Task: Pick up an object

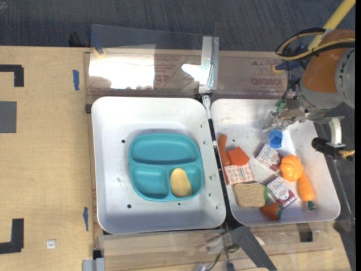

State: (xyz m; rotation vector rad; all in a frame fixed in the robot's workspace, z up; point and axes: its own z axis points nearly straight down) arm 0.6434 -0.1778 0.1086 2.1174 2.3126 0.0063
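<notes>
The metal two-finger gripper (pixel 280 119) is poised just above a small blue plastic cup (pixel 275 138) in the glossy white right bin (pixel 327 210); the fingers' opening cannot be told.

A robotics lab: a plywood bench (pixel 39 151) marked with black and blue tape, two white bins (pixel 107 208) at centre frame, a clear plastic shield (pixel 146 66) behind them, grey carpet (pixel 169 4) along the top, and a cabled robot arm (pixel 327 72) at upper right.
</notes>
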